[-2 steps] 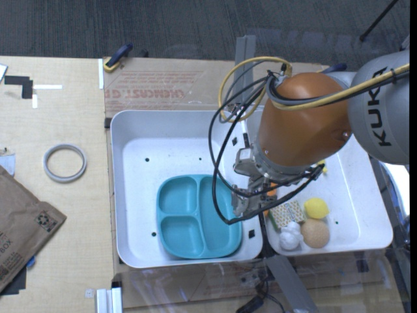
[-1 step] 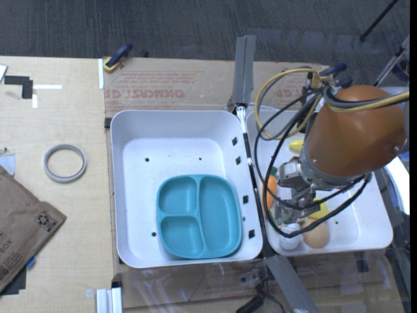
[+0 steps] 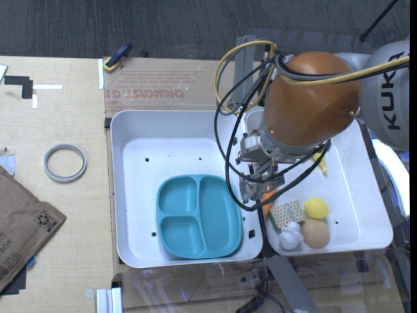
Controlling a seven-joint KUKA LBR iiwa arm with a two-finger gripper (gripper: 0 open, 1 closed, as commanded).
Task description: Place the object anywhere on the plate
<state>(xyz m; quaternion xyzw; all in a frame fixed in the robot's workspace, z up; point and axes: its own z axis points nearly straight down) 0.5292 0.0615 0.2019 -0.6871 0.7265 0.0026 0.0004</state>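
A teal plate (image 3: 177,205) with three compartments lies in the front half of the left bin (image 3: 130,149). My gripper (image 3: 256,186) hangs low over the left edge of the right bin (image 3: 365,194), just right of the plate. A small orange object (image 3: 268,196) pokes out beside and under the gripper, and I cannot see whether it is held. Close by in the right bin lie a pale patterned square piece (image 3: 287,212), a yellow lemon-like ball (image 3: 316,208), a tan egg-shaped thing (image 3: 315,234) and a white lumpy object (image 3: 290,237).
The arm's orange band (image 3: 313,96) and looped cables (image 3: 229,142) hide the back of the right bin. A small yellow piece (image 3: 322,165) lies under the arm. On the bench to the left are a tape ring (image 3: 65,162) and a brown package (image 3: 23,227).
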